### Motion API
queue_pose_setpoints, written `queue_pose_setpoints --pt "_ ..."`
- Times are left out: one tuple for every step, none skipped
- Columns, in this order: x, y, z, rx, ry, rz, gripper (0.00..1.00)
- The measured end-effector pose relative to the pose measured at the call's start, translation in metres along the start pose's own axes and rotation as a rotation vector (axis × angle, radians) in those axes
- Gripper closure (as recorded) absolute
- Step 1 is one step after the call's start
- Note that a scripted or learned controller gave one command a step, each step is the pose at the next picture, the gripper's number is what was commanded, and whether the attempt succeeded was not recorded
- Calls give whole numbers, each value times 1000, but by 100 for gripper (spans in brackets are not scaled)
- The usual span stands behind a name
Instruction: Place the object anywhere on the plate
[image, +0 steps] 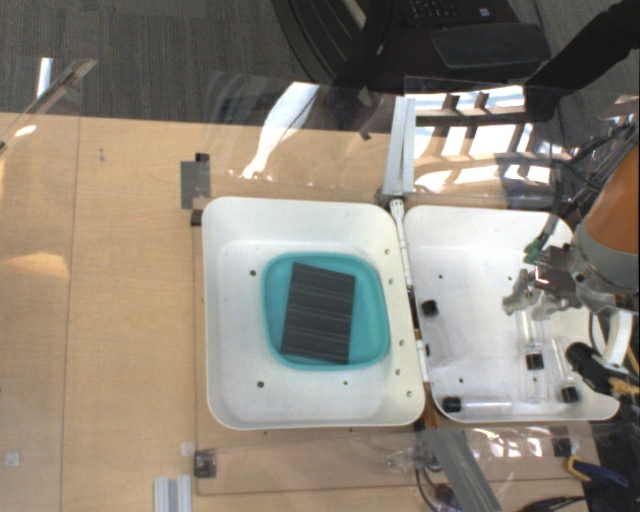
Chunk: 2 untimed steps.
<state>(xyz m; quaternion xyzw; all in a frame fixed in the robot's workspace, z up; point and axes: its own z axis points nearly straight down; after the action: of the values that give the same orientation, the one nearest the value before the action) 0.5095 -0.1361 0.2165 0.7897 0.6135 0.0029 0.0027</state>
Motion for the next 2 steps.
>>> queue_pose_setpoints --pt "92 90 23 2 0 -104 100" --pt "166 49 32 5 1 -167 100"
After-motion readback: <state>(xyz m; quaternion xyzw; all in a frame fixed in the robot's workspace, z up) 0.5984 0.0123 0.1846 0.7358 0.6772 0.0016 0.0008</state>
